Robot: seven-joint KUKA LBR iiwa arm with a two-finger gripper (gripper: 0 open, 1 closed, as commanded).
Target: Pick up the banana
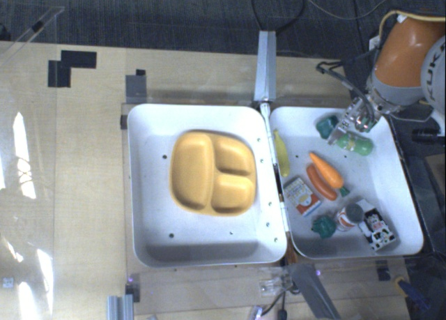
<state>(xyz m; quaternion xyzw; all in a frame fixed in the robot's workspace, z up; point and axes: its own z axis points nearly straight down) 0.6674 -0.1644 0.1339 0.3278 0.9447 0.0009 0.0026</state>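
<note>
The banana lies at centre frame, well left of the gripper at upper right; finger state unclear.

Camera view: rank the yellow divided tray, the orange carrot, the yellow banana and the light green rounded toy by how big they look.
1. Yellow divided tray, by far the largest.
2. Orange carrot.
3. Yellow banana, similar length to the carrot but thinner; it lies partly against the bin wall, so this ranking is unsure.
4. Light green rounded toy.
</note>
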